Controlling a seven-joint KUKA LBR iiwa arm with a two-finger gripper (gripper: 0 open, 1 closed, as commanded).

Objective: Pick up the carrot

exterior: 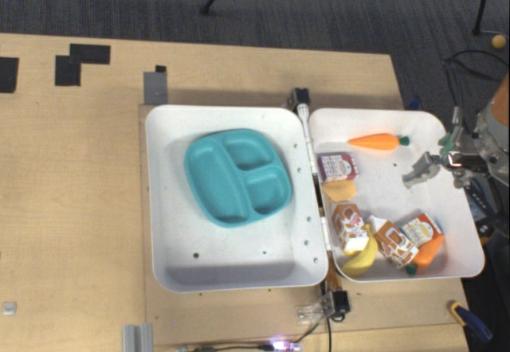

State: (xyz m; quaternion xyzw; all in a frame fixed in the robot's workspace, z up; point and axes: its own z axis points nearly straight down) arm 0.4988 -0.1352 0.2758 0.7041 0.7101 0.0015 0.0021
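An orange carrot (373,142) with a green stem end lies on its side near the far edge of the right bin (458,267). A second, shorter carrot (430,250) rests at that bin's near right corner, partly against a snack pack. The gripper (430,163) hangs over the right side of the right bin. It sits right of and slightly nearer than the far carrot, and apart from it. Nothing shows in its grasp.
The right bin also holds a purple packet (336,165), a yellow wedge (340,190), a banana (362,256) and orange-white snack packs (405,237). The left bin (171,263) bears a teal divided plate (237,176). Cables hang at the far right.
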